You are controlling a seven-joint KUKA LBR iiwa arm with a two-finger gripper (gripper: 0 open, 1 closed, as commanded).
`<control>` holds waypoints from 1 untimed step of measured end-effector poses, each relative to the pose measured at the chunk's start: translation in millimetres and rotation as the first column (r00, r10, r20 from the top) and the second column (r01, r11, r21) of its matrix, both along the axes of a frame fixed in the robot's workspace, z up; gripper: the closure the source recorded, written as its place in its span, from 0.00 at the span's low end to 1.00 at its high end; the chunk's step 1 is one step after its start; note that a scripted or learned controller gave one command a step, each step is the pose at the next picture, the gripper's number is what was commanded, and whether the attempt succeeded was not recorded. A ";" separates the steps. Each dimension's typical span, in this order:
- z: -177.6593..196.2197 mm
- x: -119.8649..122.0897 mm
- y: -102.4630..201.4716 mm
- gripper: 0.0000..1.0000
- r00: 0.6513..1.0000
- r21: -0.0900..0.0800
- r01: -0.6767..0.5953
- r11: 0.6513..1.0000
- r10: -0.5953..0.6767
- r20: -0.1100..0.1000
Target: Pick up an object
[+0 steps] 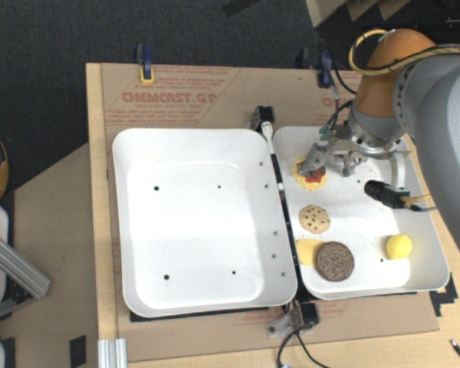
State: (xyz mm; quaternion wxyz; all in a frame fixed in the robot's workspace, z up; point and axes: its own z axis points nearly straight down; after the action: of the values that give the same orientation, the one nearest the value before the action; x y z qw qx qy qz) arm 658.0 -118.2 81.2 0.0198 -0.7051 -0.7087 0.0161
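- Yellow and red, the small toy point(310, 175) lies on the floor of the right bin point(429, 278), at its far end and near the wall shared with the left bin point(192, 236).
- The pick looks barely begun. The toy is not lifted, so closing on it and raising it are both left.
- The gripper point(331, 162) hangs low just over the toy. Its fingers point(314, 159) look spread fairly wide. One seems to meet the toy's far edge, the other stands over bare floor, and nothing is held between them.
- Nearer the camera lie a chip cookie point(314, 219), a dark cookie point(335, 261) and a yellow ball point(399, 246).
- Both bins sit on the tabletop point(176, 90).
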 end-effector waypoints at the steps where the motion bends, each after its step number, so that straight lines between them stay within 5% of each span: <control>1: 12.0 -1.0 2.1 1.00 1.000 0.006 0.002 1.000 -0.002 -0.007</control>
State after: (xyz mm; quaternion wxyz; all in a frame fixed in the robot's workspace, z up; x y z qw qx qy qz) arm 657.0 -116.1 93.2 0.0245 -0.7056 -0.7080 0.0162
